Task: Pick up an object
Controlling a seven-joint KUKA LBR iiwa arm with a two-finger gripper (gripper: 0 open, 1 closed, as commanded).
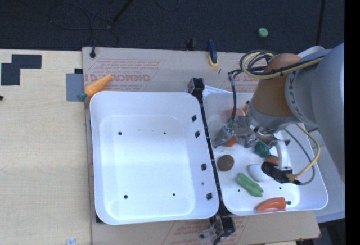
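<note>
My gripper [229, 135] hangs low over the left part of the right bin [315, 196], with the grey arm and its orange band [277, 92] rising behind it. Just below the gripper lies a brown round object [225, 162]. In the same bin I see a green oblong object [249, 184], a red-orange pepper-like object [271, 204], a small white object [257, 171] and a teal object [262, 150]. An orange piece [238, 112] is partly hidden behind the wrist. A small reddish bit sits close beside the gripper; whether it is being touched is unclear.
The left bin [145, 154] stands next to the right one, separated by a black divider [205, 143]. An orange carrot-like toy [97, 85] lies outside the bins at the board's upper left. Yellow and black cables [306, 168] loop over the right bin's right side.
</note>
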